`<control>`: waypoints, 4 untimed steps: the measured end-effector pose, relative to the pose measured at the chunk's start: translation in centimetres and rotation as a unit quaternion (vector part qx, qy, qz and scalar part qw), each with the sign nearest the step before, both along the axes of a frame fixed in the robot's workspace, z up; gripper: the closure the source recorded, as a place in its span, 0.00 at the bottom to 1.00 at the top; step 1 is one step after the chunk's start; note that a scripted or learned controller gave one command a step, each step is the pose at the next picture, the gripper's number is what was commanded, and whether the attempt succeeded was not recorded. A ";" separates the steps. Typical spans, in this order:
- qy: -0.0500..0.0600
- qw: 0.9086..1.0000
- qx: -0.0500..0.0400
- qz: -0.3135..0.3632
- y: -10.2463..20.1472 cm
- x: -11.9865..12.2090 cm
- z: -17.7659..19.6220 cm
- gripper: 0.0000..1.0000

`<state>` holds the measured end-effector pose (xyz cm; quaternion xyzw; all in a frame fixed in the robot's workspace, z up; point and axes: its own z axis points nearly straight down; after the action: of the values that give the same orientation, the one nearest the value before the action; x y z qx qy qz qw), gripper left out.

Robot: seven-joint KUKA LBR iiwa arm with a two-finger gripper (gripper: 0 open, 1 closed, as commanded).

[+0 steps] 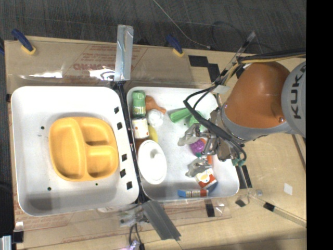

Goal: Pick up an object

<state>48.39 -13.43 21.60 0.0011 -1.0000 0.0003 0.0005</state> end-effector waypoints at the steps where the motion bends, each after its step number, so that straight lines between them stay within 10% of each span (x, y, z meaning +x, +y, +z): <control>1: -0.002 1.000 0.000 -0.023 -5.8 2.3 -12.1 0.00; 2: -0.003 1.000 0.000 -0.025 -7.3 12.1 -12.3 0.00; 4: -0.002 0.986 0.001 -0.168 -7.4 0.8 -12.3 0.00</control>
<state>49.22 -20.78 9.27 -0.1668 -0.9860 -0.0007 -0.0012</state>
